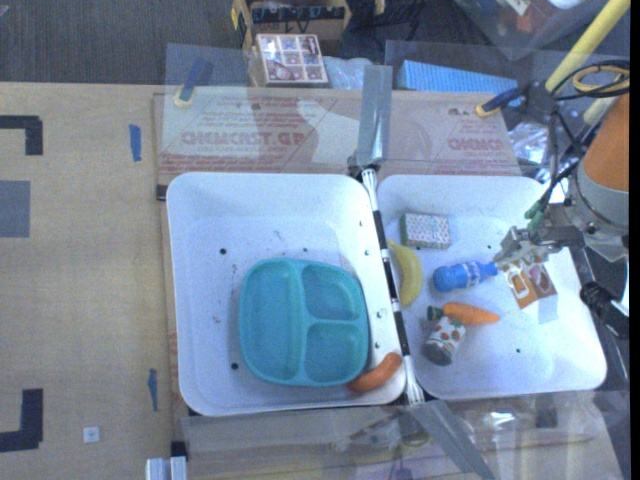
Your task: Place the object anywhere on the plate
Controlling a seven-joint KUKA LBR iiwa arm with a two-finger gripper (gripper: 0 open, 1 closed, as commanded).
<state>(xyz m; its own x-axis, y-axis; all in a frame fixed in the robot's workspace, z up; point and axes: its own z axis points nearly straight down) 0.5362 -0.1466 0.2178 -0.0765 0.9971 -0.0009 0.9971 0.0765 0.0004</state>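
A teal divided plate (303,322) lies in the left bin (200,218). An orange-brown sausage (377,372) rests against the plate's near right corner, by the bin wall. In the right bin (570,358) lie a banana (406,271), a small patterned box (427,230), a blue bottle (461,275), a carrot (470,314), a small can (444,339) and a printed card (531,282). My gripper (517,251) hangs over the right bin, just right of the blue bottle's cap end and above the card. Nothing shows between its fingers.
A cardboard sheet (250,133) lies behind the bins, with an open box (288,8) and a patterned packet (290,58) beyond it. Cables and a yellow rod (590,33) crowd the far right. The wooden bench (70,268) stretches to the left.
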